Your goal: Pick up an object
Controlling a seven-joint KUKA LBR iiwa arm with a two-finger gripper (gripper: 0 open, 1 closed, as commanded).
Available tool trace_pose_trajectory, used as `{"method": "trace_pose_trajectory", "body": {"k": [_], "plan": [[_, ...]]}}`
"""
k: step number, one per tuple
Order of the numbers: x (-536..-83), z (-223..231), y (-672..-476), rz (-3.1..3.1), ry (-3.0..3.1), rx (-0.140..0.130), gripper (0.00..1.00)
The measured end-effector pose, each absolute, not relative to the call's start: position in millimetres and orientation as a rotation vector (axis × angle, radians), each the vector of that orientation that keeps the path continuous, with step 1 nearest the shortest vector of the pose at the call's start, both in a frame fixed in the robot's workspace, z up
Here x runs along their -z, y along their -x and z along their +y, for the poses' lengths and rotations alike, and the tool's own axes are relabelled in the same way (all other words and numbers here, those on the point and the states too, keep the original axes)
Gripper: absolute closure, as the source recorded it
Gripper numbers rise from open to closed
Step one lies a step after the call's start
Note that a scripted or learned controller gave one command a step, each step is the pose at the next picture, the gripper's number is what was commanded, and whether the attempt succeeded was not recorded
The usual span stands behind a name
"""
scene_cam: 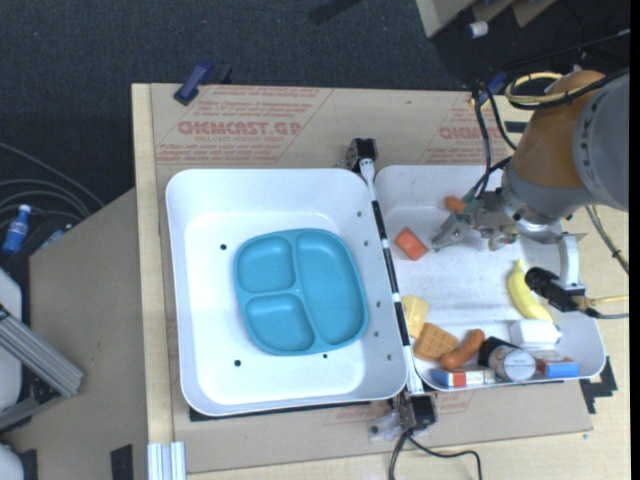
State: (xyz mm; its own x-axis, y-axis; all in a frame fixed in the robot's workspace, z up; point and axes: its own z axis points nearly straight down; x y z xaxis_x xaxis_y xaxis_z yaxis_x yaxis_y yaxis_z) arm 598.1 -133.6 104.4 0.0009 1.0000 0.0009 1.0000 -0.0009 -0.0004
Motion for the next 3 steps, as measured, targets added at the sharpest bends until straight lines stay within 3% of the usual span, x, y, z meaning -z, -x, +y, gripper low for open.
{"method": "trace_pose_trajectory", "body": {"k": [1, 2, 3], "plan": [[-84, -163, -664.7, -2.216, 2.218, -0.007, 0.0], [-95, -162, -665.9, -2.222, 2.219, -0.006, 1.0], [-206, -114, -668.0, -2.227, 2.221, 0.005, 1.0]]}}
